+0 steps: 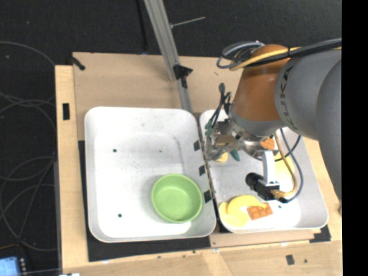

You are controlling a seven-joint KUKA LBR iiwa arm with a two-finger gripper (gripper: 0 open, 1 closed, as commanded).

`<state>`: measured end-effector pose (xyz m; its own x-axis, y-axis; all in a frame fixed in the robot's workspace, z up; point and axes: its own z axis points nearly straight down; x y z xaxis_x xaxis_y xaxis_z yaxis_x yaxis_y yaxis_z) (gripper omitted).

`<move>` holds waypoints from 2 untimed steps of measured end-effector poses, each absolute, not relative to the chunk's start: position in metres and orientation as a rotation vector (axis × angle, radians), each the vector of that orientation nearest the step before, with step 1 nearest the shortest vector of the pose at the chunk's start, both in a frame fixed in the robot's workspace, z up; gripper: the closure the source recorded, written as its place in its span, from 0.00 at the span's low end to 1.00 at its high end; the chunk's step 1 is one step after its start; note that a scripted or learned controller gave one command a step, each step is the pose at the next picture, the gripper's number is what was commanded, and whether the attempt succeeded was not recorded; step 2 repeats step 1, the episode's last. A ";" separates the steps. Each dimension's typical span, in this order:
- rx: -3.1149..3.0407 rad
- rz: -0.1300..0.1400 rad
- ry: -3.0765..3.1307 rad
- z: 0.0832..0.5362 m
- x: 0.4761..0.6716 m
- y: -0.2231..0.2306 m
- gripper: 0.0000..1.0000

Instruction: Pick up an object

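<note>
Although the arm (270, 91) held its pincer (221, 145) low in the right bin (230, 183), close to the wall shared w/ the left bin (138, 142), no object could be seen gripped, so the pick was judged not yet done. Pincer state, spread or pressed together: cannot tell, as the wrist covered it from above.

Candidate objects, approx. positions:
- A green scrap (233, 153) sat just beside the pincer. It was too hidden to name or to give a direction.
- A yellow dish (236, 210) lay at the near edge of the right bin, w/ an orange piece (259, 211) resting on its right side.
- A green bowl (177, 197) stood in the near right corner of the left bin, well apart from the pincer.

Orientation: the bowl stood upright, mouth up, and was round, i.e. no long axis. The dish was likewise roundish. The orange piece looked blocky and slightly skewed, w/ its longer side approx. left-right in view.

Remaining, by judgement: close on one object and lift it clear of the bin. Both bins sat on the worktop (126, 79).
</note>
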<state>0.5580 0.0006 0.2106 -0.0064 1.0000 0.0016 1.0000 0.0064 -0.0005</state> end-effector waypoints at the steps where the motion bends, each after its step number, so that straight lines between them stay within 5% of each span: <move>1: -2.216 -0.002 -2.225 0.216 0.537 0.051 1.00; 2: -2.216 -0.002 -2.225 0.216 0.537 0.051 1.00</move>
